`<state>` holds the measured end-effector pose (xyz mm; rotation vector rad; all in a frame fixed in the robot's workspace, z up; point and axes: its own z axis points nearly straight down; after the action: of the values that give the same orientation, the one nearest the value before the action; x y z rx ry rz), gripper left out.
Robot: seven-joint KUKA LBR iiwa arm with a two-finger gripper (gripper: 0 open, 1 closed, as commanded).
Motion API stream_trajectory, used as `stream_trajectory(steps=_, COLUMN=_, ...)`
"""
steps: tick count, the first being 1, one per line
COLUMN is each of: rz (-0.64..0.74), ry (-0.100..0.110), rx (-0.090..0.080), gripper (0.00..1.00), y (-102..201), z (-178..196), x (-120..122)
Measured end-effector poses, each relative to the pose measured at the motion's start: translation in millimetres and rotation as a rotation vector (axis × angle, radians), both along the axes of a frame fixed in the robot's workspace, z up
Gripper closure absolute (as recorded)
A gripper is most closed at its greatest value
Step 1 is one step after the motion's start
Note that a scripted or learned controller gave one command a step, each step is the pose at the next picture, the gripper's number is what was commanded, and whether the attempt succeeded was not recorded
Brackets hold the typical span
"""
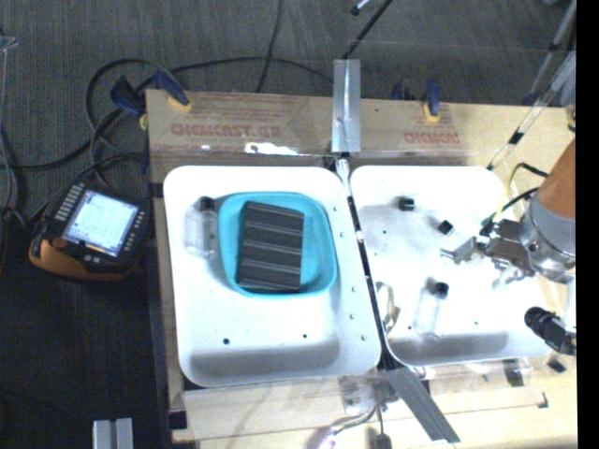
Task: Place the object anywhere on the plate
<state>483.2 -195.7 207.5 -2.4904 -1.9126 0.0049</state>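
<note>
Dark ribbed block (271, 246) | on blue plate (323, 251), long axis near-far | end effector (487, 247) grip state unclear

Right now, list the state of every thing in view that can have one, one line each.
Dark ribbed rectangular block: lying flat on the plate.
Blue square plate: in the left white bin, bearing the block.
Clear plastic bottle with black cap: lying on its side, left of the plate.
Second clear black-capped bottle: lying in the right white bin.
Gripper: over the right bin, holding nothing visible.
</note>
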Motion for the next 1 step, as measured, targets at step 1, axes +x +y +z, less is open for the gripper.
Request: stream_trajectory(steps=1, rz=0.0, ry=0.0, rx=0.0, gripper=0.0, y=0.0, z=0.0, x=0.0)
